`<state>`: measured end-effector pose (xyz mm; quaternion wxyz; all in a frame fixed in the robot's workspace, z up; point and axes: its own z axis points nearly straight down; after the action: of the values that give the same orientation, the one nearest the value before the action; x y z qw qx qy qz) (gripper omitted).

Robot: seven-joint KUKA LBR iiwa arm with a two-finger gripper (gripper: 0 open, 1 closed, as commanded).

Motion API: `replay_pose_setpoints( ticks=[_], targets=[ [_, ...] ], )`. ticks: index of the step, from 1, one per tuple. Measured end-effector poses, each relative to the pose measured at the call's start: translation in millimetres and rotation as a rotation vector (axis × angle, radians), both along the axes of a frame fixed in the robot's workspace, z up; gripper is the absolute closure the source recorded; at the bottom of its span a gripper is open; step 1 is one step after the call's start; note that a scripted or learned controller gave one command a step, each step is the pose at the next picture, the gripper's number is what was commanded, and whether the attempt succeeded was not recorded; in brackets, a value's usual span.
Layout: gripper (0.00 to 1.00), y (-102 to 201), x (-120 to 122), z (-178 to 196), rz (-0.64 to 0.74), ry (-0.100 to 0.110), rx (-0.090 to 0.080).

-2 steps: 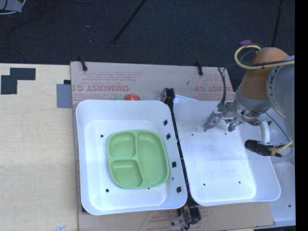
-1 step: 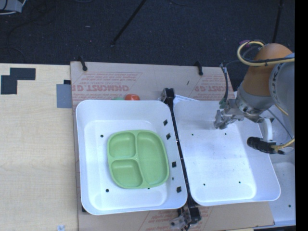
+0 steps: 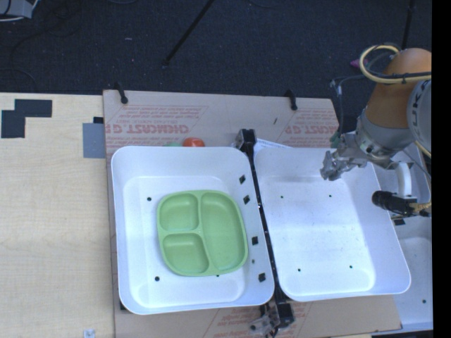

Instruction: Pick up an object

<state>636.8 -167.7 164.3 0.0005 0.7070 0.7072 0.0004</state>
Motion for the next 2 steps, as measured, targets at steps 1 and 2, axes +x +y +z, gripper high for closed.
replay_pose_setpoints(
  ticks=[1, 2],
  targets=[
    [1.0, 6, -4, 46, 0.001, -0.001, 0.0],
    [1.0, 4, -3, 82, 0.001, -0.001, -0.001]
  ],
)
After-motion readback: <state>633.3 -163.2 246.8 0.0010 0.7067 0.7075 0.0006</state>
